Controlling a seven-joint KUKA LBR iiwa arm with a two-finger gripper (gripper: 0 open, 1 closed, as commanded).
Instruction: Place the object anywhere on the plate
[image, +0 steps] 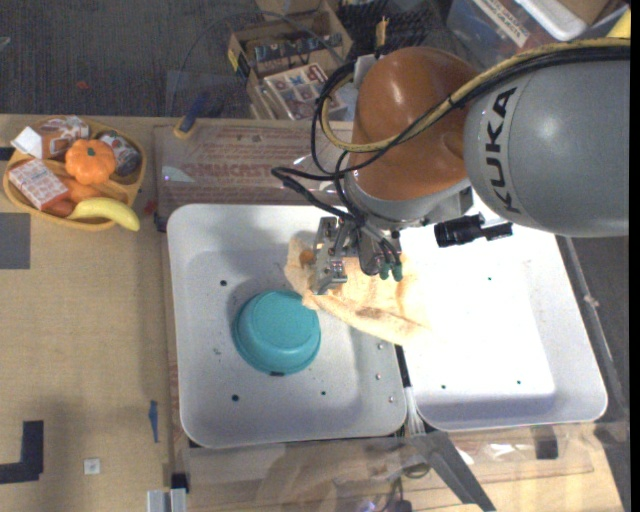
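Arm comes in from the right, w/ the gripper (345, 262) low over the left bin (200, 400), near its upper right part. Fingers: can't tell if apart or together, too much clutter and blur around the tips.

Task thing: a flat tan piece, looks like a flatbread or tortilla (375, 305), lying tilted across the divide between the left bin and the right bin (520, 340). Its upper left end is under or at the gripper, its lower right end hangs over the ridge where the bins meet. Blurred edge, so prob. in motion or lifted a bit, but can't confirm it's off the floor. Can't say it's held; no clear view of it between the fingers.

Plate: the teal round dish (278, 332) sits in the left bin, just beside the flatbread's left end, maybe touching. It reads more like an upturned bowl than a plate, but it's the only candidate.

Step in hand, my guess: grasp or early carry, not placement yet. Flatbread isn't on the dish.

Next move needs: a secure hold first, then a short shift down-left in the view so the flatbread's bulk is over the dish, then release. Floppy thing, so it may drape or slide off a domed top; the trailing end may catch on the bin ridge.

Off-task: fruit basket (70, 180) at top left on the bench, well apart.
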